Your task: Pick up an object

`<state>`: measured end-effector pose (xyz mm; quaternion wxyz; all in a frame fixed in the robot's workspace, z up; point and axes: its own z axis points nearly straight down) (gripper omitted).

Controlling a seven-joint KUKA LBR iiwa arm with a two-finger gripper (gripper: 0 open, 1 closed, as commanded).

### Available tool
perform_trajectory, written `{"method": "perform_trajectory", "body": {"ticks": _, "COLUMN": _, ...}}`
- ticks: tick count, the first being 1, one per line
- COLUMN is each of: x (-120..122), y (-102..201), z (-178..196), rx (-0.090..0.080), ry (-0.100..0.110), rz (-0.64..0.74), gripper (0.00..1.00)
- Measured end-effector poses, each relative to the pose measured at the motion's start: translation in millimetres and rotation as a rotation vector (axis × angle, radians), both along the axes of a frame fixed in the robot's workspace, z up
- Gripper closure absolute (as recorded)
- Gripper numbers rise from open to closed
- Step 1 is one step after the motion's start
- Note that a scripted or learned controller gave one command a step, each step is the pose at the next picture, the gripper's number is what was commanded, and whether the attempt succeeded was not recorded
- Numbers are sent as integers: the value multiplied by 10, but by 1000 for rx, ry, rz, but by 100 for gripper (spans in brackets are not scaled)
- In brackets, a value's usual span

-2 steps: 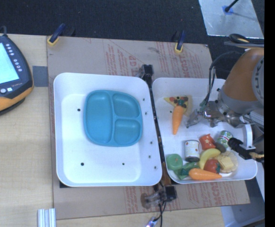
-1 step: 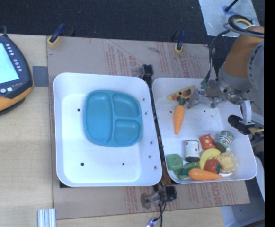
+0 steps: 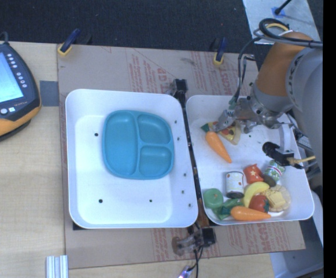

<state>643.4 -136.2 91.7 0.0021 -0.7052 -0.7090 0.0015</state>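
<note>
The worktop (image 3: 29,178) is pale wood with a cardboard sheet clamped over its middle, most likely to keep the bins from sliding. I'll place everything from the right bin (image 3: 306,210), since that is where the work is. The left bin (image 3: 78,155) lies just beside it, edge to edge, and carries a blue divided plate (image 3: 137,143) set flat in its middle. Well off past the left bin, at the worktop's far edge, rests the orange-cased control pendant (image 3: 3,91), out of the arm's way.

The arm (image 3: 283,68) leans over the right bin's far corner, wrist bent down. Its gripper (image 3: 230,123) sits low near the bin's far wall, right over a small clutter of toy bits; whether the fingers are released or clenched I cannot tell from here.

A toy carrot (image 3: 217,146) lies just beside the gripper, the likeliest target. The rest are heaped in the near corner: a small can (image 3: 234,183), a yellow banana (image 3: 255,190), a green piece (image 3: 213,198), another orange carrot (image 3: 248,214).
</note>
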Motion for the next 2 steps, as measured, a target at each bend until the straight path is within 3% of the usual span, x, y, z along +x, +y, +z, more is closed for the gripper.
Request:
{"method": "perform_trajectory", "body": {"ticks": 1, "x": -6, "y": -15, "z": 108, "rx": 0, "ry": 6, "rz": 2, "gripper": 100}}
{"method": "perform_trajectory", "body": {"ticks": 2, "x": -5, "y": -9, "z": 103, "rx": 1, "ry": 5, "rz": 3, "gripper": 0}}
